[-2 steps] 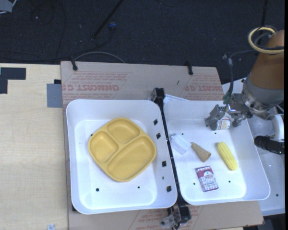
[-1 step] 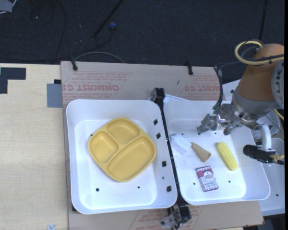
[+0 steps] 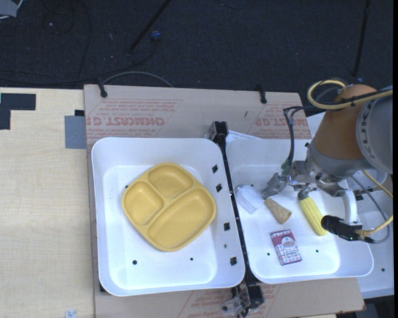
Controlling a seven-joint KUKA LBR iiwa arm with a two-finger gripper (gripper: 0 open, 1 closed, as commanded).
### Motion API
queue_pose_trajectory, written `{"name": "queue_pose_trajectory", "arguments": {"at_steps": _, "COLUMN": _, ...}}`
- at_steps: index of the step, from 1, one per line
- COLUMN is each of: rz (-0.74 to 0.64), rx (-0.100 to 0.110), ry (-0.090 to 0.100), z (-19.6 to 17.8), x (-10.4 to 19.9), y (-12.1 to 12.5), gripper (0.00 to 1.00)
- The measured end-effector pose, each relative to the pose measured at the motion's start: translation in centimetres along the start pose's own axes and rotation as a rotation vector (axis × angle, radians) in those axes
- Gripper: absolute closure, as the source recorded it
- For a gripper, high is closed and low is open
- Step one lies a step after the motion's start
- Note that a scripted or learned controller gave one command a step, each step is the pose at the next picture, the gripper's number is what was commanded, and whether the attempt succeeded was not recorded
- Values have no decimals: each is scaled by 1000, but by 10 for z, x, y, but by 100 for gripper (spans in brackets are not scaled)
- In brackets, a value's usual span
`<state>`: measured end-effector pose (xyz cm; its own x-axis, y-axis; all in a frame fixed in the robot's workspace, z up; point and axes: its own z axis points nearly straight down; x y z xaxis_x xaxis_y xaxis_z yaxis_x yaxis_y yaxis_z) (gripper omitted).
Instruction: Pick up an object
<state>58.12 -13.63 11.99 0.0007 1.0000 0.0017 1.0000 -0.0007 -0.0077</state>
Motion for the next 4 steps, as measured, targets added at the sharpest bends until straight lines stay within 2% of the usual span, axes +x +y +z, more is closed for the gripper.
{"name": "queue_pose_trajectory", "arguments": {"at_steps": 1, "rz": 1, "rx": -2, "ry": 0, "z": 35, "x": 1, "y": -1, "gripper": 0}}
{"name": "queue_pose_trajectory", "arguments": {"at_steps": 2, "rz": 3, "rx": -4, "ry": -1, "z": 22, "x": 0, "y": 0, "gripper": 100}}
{"name": "queue_pose_trajectory", "arguments": {"at_steps": 3, "rz": -2, "rx": -10, "ry": -2, "z": -38, "x": -1, "y": 7, "gripper": 100}}
{"name": "queue_pose_trajectory", "arguments": {"at_steps": 4, "rz": -2, "rx": -9, "ry": -2, "z": -81, "x": -4, "y": 4, "gripper": 100}}
